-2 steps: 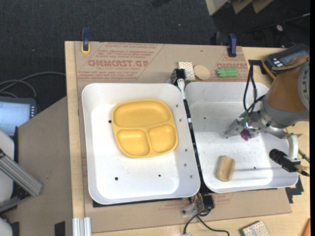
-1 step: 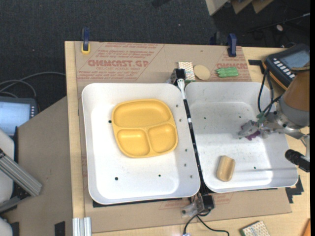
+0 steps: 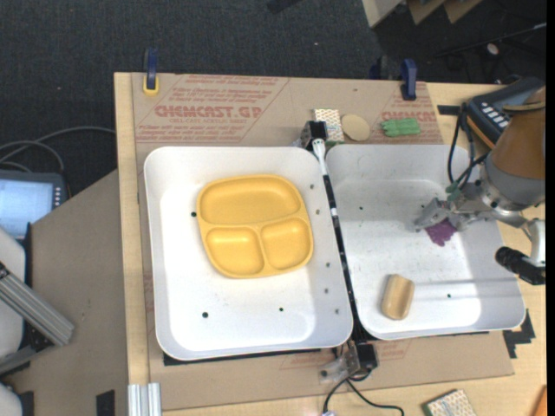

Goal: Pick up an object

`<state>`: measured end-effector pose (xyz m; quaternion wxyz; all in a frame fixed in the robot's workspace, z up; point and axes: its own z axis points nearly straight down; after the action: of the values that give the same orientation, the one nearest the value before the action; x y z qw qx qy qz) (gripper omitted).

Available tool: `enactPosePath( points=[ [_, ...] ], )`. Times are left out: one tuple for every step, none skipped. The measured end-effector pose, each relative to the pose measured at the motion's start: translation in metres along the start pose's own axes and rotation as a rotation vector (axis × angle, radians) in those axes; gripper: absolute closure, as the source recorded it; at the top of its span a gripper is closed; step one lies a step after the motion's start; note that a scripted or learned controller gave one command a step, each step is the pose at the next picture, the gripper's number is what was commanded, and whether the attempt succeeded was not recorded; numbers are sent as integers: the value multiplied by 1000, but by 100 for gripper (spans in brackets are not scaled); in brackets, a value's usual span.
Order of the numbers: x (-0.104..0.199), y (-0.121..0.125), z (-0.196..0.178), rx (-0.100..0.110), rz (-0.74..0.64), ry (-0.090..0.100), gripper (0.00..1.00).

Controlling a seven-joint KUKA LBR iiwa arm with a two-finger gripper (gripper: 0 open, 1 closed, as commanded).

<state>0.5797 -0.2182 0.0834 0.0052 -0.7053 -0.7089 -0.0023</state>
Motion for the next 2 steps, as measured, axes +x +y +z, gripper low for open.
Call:
enactPosePath(
  points=[
    [-3,1,-13,-9,0,-10,100],
    [-1,1,-12,-6,-1,-5,0]
  ],
)
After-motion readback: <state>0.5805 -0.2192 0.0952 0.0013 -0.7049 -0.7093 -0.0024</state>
